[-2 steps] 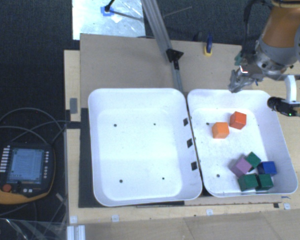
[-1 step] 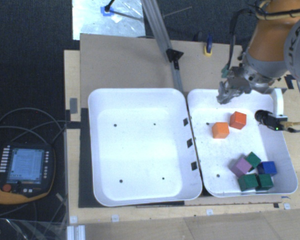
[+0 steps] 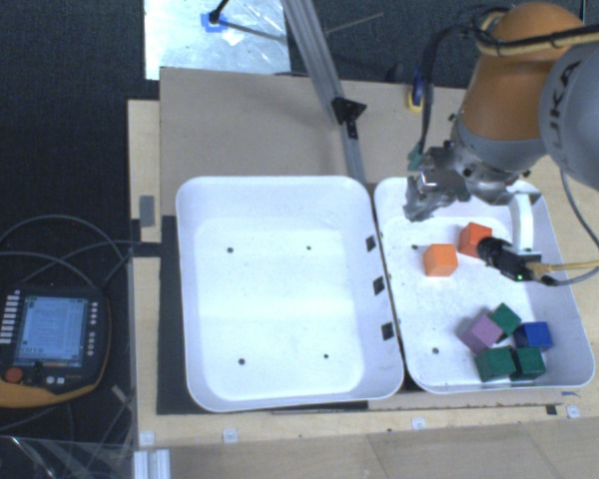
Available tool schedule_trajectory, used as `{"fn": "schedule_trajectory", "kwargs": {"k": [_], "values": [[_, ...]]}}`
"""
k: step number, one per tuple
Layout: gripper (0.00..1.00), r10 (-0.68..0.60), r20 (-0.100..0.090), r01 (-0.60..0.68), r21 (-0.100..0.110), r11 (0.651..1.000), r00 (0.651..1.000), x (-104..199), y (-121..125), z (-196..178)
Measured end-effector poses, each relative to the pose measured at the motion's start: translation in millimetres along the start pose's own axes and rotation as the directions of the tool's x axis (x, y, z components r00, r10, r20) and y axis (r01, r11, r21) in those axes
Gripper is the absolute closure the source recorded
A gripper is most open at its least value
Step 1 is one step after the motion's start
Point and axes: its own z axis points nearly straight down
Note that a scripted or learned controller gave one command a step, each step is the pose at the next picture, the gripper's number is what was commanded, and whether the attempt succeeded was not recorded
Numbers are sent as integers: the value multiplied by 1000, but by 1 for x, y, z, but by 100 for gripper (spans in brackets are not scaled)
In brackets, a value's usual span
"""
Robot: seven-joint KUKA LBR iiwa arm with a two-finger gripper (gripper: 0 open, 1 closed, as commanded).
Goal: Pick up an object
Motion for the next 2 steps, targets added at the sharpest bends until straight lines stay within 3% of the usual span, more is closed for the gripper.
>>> {"fn": "schedule_trajectory", "kwargs": {"k": [2], "values": [[100,1,0,-1,2,1000,1000,90,-62,19]]}}
